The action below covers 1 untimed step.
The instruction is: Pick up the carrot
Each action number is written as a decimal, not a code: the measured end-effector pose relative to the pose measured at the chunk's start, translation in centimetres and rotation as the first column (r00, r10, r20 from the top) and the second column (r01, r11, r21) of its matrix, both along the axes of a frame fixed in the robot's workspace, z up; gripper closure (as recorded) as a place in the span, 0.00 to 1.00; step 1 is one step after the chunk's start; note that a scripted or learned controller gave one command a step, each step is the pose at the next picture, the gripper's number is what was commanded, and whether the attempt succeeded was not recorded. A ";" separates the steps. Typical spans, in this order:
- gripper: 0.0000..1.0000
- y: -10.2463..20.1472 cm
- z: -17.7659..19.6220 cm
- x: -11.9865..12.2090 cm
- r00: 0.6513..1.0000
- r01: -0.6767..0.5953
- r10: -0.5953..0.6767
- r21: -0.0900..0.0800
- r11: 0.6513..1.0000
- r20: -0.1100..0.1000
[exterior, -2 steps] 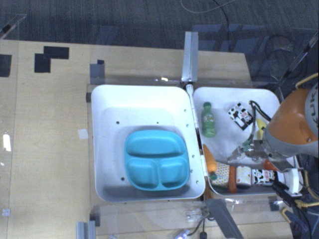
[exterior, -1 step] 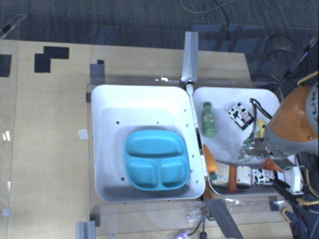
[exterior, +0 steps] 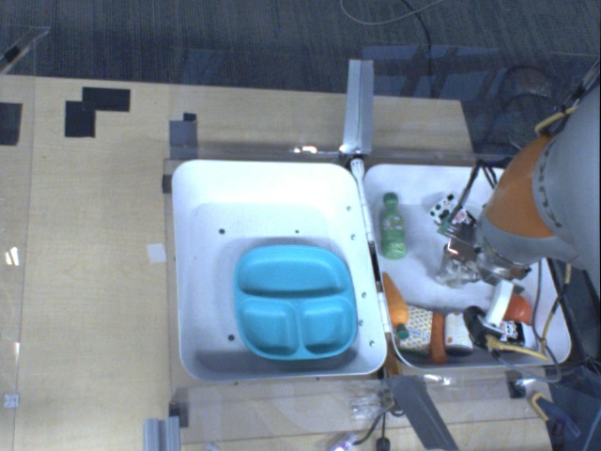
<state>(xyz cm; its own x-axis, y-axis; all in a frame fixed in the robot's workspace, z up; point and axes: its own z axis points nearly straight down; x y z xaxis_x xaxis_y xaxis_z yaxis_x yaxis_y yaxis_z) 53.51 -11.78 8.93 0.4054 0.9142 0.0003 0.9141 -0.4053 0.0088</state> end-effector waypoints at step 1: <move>1.00 0.9 0.0 0.7 0.961 -0.278 0.278 -0.007 0.961 0.000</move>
